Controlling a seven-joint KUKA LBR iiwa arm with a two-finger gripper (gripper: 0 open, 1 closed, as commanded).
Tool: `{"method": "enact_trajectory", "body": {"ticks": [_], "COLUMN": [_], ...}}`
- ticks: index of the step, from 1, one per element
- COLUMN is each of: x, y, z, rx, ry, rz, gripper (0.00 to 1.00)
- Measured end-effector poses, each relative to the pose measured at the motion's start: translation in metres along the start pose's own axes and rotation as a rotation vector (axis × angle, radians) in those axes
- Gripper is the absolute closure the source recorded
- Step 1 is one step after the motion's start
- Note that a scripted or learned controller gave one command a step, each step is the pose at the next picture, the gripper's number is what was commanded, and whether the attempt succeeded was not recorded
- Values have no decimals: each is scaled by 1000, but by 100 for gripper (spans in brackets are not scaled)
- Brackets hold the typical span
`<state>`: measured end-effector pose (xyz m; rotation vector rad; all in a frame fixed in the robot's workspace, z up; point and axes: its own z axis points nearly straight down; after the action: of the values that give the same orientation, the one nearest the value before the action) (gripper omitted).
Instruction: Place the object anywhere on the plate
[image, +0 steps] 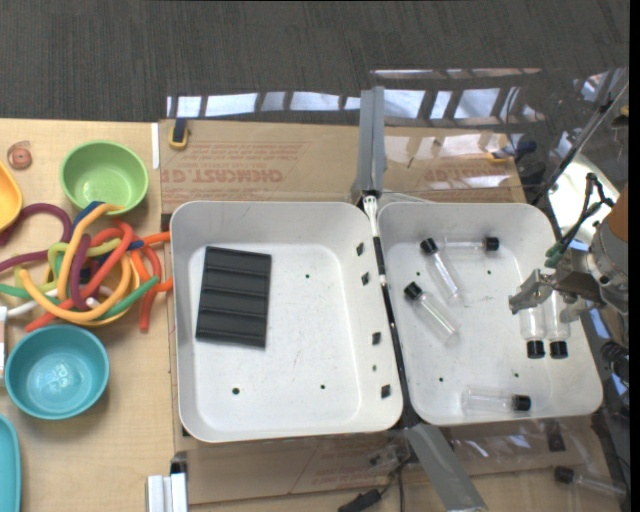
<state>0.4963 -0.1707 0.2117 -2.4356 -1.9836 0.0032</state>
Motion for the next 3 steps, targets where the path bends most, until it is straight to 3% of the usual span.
{"method": "enact_trajectory", "body": {"ticks": [1,2,3], "x": [-25,-30,-34], "y": [31,81,-13], "z": [44,26,49], "rx": [2,-1,2], "ry": [0,0,2], "rz": [-116,-186,-249], "gripper": [100,100,100]}}
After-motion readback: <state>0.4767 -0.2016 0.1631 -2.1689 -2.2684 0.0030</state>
